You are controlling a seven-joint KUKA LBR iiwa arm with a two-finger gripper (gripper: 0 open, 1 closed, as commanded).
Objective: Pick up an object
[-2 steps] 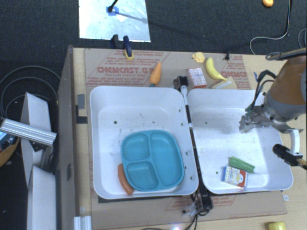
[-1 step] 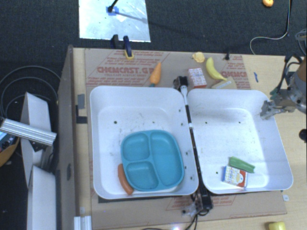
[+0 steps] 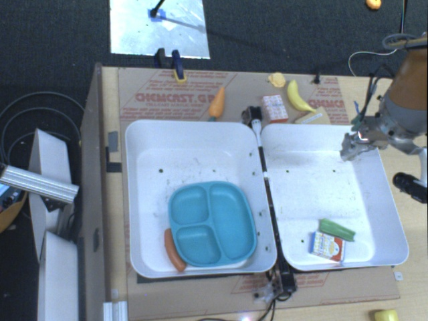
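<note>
**Mia:** What is the biggest thing you see?

**Ben:** The bench (image 3: 167, 95). Two white bins sit on it side by side. The left bin (image 3: 144, 172) has a blue tray (image 3: 212, 223) with three parts near its front edge. An orange hot dog (image 3: 174, 249) lies just beside the tray, at the front left corner.

**Mia:** And the right bin (image 3: 374, 199)?

**Ben:** Near its front edge there is a small box (image 3: 327, 247), red and white. A green thing (image 3: 337, 230) lies touching the box on its back side.

**Mia:** Where is the robot's arm (image 3: 404, 105)?

**Ben:** It comes in from the right. Its gripper (image 3: 352, 146) is over the back right part of the right bin, well apart from the box and the green thing.

**Mia:** Is the gripper open?

**Ben:** I cannot tell. It is too small and blurry. I see nothing in it.

**Mia:** What lies behind the bins?

**Ben:** A yellow banana (image 3: 297, 97), an orange carrot (image 3: 217, 103), and a little pink and white box (image 3: 275, 108), all on the back part of the bench.
</note>
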